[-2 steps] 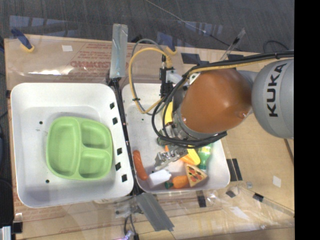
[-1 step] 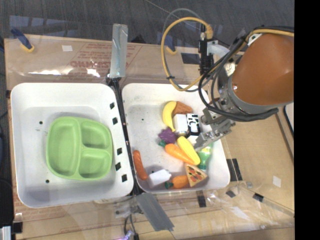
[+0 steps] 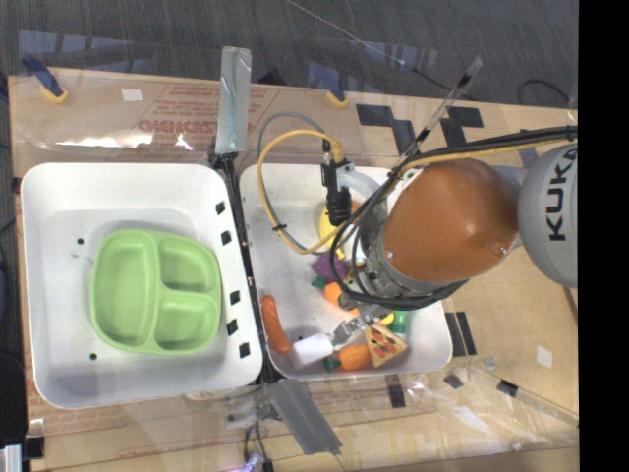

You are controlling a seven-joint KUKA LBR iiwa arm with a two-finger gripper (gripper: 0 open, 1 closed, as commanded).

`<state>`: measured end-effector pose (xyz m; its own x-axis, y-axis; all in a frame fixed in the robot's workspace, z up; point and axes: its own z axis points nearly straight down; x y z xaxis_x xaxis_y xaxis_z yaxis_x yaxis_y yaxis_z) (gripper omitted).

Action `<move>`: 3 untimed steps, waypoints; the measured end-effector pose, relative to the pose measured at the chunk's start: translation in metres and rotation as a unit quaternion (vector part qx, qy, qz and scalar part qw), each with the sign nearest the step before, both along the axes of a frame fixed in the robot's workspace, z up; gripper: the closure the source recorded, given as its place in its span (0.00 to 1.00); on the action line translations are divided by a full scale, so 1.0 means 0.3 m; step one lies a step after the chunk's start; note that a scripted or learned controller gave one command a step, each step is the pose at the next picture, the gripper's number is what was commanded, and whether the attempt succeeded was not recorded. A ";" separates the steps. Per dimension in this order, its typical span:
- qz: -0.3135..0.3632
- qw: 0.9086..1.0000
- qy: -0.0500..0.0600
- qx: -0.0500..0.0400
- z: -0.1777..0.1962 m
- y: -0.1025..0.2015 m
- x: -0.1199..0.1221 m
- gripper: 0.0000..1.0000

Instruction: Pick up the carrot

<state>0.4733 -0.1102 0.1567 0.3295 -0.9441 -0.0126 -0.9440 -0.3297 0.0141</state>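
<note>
An orange piece with a green tip (image 3: 350, 360), which looks like the carrot, lies against the front wall of the right bin (image 3: 295, 190). It is partly hidden by the gripper. The gripper (image 3: 348, 330) hangs low over the bin's front middle, just above and behind this piece, under the arm's orange wrist band (image 3: 447, 226). I see nothing clearly held in it. A longer orange-red stick (image 3: 273, 324) lies along the bin's left wall, apart from the gripper.
Around the gripper lie a white block (image 3: 311, 347), a pizza-slice toy (image 3: 385, 344), a purple piece (image 3: 322, 265), a yellow object (image 3: 328, 226) and a small orange piece (image 3: 334, 291). A green divided plate (image 3: 155, 290) sits in the left bin (image 3: 59, 205). Yellow cable loops over the right bin.
</note>
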 end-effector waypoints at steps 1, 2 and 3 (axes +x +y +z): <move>0.089 0.996 -0.009 -0.001 0.325 0.149 0.065 1.00; 0.199 0.980 -0.007 0.001 0.308 0.198 0.047 1.00; 0.401 0.916 -0.013 0.003 0.604 0.046 0.154 1.00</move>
<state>0.5195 -0.0962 0.3381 0.9177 -0.3973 0.0016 -0.3973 -0.9176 -0.0087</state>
